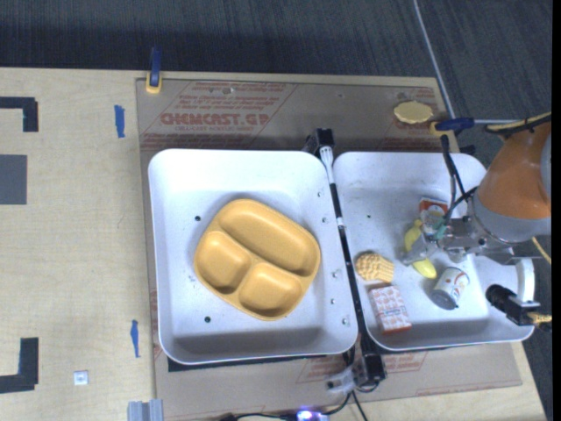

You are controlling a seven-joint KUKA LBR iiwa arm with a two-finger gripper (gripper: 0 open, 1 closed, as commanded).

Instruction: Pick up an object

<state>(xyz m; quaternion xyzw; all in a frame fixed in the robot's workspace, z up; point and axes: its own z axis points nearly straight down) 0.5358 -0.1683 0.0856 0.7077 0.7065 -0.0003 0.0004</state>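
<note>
Two white bins sat side by side under my camera, and I read them from the left. The left bin point(171, 235) carried a yellow three-compartment tray point(255, 257), lying flat near its middle and well apart from anything the arm was near.

Across the divider, the right bin point(368, 178) held the small stuff: a corn cob point(374, 267) just beside a red-and-white carton point(388, 309) near the divider, then a banana point(417, 251) further right, partly under the tool, and a small white can point(450, 286) on its side beside it.

The gripper point(443, 235) was down among these, low over the banana's upper end, with the arm point(517, 191) coming in from the right edge and its wrist bent downward into the bin. From my seat I could not tell whether the fingers were apart or together; the tool head and cables hid them.

My judgement was that the reach had been made and the pick itself was not done: every object looked to be resting on the bin floor, none lifted. Closing, if not already closed, and raising were left.
</note>
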